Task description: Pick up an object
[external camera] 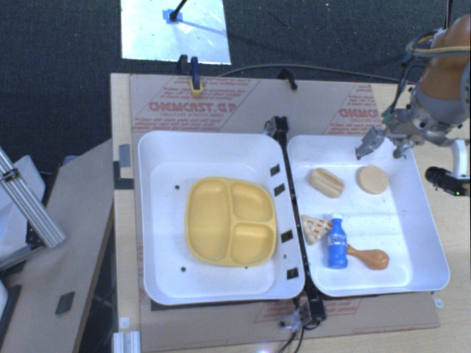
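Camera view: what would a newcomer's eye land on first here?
Probably the yellow divided plate, lying alone in the left bin. Next, the blue bottle in the right bin, standing beside a pizza slice and a drumstick. The arm's claw hovers over that bin's far edge, open, holding nothing.

Table (88, 197): pale wood top. Directly on it: printed cardboard sheet (221, 101); on that, two shallow white bins, left bin (158, 160) and right bin (427, 219), touching side by side.
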Controlling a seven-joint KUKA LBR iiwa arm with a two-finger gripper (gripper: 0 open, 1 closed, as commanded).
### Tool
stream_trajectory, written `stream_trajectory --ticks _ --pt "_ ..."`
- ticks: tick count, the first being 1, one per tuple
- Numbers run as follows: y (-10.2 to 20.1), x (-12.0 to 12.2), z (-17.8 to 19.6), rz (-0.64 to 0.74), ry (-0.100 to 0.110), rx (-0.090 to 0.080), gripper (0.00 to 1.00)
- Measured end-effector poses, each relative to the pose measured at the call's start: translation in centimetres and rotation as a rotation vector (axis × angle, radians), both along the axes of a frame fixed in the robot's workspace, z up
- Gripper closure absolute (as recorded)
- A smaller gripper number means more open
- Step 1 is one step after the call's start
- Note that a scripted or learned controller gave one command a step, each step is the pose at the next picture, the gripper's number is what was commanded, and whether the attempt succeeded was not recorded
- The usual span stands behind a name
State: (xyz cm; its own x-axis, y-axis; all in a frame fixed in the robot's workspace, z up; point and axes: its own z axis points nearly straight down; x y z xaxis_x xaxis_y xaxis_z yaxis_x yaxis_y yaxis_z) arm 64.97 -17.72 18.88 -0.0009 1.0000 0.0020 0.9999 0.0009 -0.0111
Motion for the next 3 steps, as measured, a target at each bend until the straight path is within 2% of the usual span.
stream_trajectory --ticks 1,2,3 --pt "0.0 0.3 0.8 0.003 -0.013 -0.002 0.00" --pt "-0.2 -0.7 -4.2 0.001 -0.009 -0.002 0.00" --pt "0.3 0.3 -9.5 0.005 -0.011 -0.002 0.00"
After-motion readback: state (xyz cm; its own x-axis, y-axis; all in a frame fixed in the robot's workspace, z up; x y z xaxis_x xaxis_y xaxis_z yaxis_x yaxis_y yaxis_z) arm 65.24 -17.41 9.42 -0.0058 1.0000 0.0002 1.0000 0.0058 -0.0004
